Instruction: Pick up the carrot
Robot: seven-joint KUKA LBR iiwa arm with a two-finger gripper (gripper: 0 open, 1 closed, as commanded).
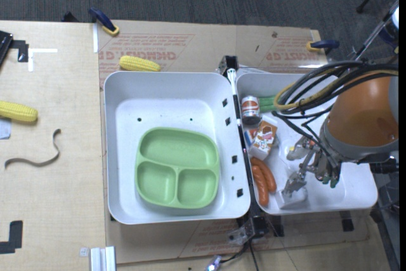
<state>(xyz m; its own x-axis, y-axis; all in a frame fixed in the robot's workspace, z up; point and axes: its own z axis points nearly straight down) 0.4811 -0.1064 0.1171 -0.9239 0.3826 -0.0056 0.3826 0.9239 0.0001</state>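
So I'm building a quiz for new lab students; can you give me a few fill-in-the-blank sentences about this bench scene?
1. The green divided plate lies in the ____ bin of the camera view.
2. The carrot lies in the right bin, against its ____ wall.
3. The gripper hangs over the ____ bin.
4. Two ears of ____ lie outside the bins, on the bench.

Missing words: left; left; right; corn
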